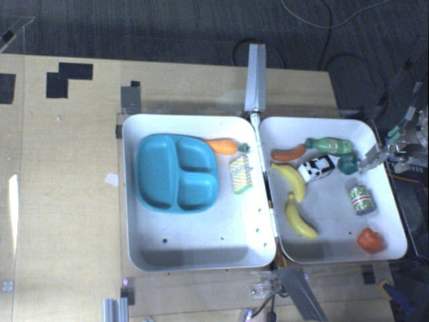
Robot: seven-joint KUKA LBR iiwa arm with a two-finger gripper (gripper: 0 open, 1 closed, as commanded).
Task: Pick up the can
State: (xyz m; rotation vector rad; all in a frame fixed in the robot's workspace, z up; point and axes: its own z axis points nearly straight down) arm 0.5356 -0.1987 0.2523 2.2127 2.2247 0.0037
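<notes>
Bench: pale wooden top (60, 180) carrying two shallow white bins side by side.
Left bin (194, 247): a blue plastic divided tray (177, 172), an orange carrot (222, 146), a small patterned packet (240, 175).
Right bin (328, 237): a small green-labelled metal can (362, 199) near the right wall, apart from other things.
Others: two yellow bananas (295, 200), a green bottle (330, 145), a red sausage (288, 155), an orange-red fruit (371, 240).
Gripper (392, 149): at the right bin's upper right rim, away from the can; I cannot tell its state.
</notes>
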